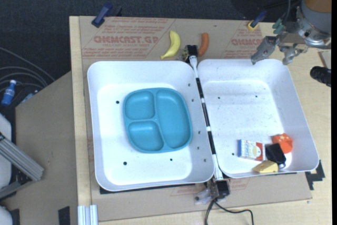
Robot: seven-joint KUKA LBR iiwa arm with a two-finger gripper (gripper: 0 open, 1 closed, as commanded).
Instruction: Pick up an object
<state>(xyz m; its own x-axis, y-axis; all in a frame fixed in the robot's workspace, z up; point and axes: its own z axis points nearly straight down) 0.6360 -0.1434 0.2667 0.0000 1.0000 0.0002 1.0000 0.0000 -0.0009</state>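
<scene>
You saw the worktop (pixel 142 29) covered with a brown sheet, and the print on it read "CHEMCAST GP", once clearly at the left and again, cut off, at the right. On it sat the two white bins, pressed edge to edge, I think so that an object can be moved from one into the other. The left bin (pixel 105 113) carried a blue divided tray (pixel 157 119) in its middle, lying flat with three compartments. The right bin (pixel 253 103) kept its things crowded in the near right corner, where the wall stops them: a small carton (pixel 249 149) in white, red and blue whose writing was too small to read, a black piece (pixel 275 153), an orange piece (pixel 283 141) and a yellowish wedge (pixel 266 167), all touching or nearly so. These were the objects you could pick.

Behind the bins, on the sheet, lay a yellow banana (pixel 171 45) and an orange carrot-like toy (pixel 203 42), out of reach of the task, I judge.

The claw (pixel 279 52) hung above the far right corner of the right bin, well apart from the cluster, its fingers spread apart with nothing between them.
</scene>
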